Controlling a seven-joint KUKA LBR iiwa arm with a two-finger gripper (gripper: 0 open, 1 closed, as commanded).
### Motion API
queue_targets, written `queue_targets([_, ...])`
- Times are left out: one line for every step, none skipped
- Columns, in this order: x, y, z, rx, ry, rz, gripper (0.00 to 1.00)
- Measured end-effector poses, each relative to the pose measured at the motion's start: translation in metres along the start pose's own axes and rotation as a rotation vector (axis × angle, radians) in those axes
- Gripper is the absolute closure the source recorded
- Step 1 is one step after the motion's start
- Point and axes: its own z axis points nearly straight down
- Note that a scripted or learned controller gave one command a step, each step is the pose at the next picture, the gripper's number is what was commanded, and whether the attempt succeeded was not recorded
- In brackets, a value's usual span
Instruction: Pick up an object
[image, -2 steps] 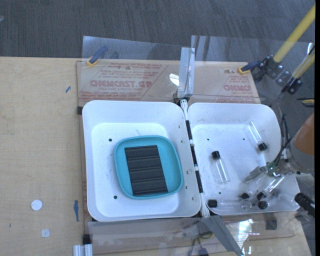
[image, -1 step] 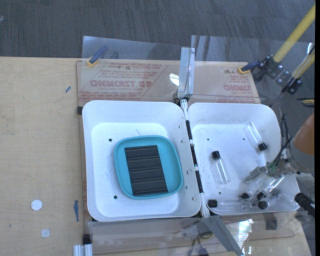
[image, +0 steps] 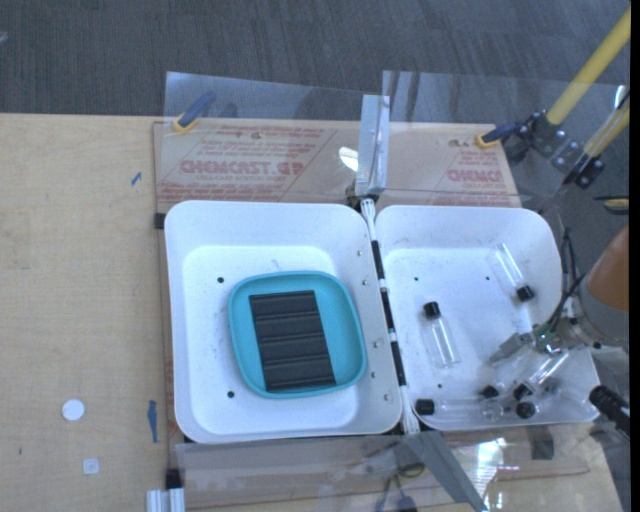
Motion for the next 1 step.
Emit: queue_targets([0.0, 0.0, 0.0, 0.0, 0.0, 0.0, 0.0])
